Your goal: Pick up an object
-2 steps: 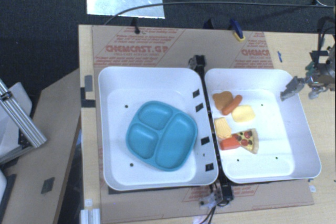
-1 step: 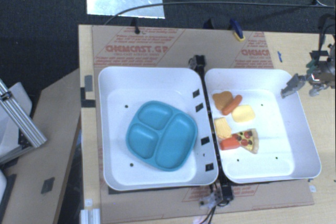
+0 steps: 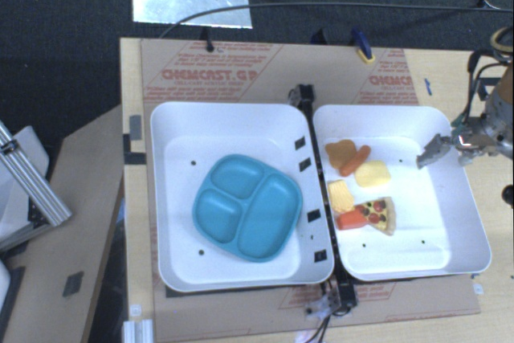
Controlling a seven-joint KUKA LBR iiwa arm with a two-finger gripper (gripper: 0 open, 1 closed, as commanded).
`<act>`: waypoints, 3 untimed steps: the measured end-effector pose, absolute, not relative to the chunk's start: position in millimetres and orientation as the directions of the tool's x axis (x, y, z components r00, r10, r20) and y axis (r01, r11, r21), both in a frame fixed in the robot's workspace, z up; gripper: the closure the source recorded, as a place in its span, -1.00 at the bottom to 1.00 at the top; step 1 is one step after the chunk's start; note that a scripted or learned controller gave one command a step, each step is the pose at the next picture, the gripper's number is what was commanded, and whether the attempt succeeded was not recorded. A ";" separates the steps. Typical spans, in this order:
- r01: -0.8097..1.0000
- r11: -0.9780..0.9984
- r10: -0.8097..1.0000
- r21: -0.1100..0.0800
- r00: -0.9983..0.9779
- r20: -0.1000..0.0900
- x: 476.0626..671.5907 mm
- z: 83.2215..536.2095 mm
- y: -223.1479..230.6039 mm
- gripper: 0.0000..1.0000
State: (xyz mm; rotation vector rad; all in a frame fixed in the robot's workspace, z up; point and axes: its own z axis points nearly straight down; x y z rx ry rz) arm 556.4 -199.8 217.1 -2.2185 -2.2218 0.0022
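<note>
You would have seen the pincer point(image 3: 428, 153) hanging over the right bin point(image 3: 450, 253), near its right wall, with nothing between its tips; how far those tips stood apart could not be told from the slanted view. The toy food lay bunched toward that bin's left wall, well apart from the pincer. Taking the pizza slice point(image 3: 377, 214) as your landmark: the yellow round piece point(image 3: 373, 173) sat just behind it, the orange carrot-like piece point(image 3: 355, 160) and the brown piece point(image 3: 340, 149) lay farther behind and to its left, touching each other, the pale yellow cheese block point(image 3: 340, 195) sat to its left, and a red piece point(image 3: 350, 221) lay right against its left side. Further left, past the divider, the left bin point(image 3: 185, 165) held a blue sectioned plate point(image 3: 247, 206). Both bins rested on the brown worktop point(image 3: 233, 68).
</note>
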 end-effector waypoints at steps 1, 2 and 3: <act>1.000 0.001 1.000 -0.003 -0.001 0.001 546.9 164.8 -194.9 -1.00; 1.000 0.000 1.000 -0.003 0.000 0.001 538.7 108.3 -200.1 -1.00; 1.000 0.002 1.000 0.004 -0.002 -0.002 540.9 122.3 -200.6 1.00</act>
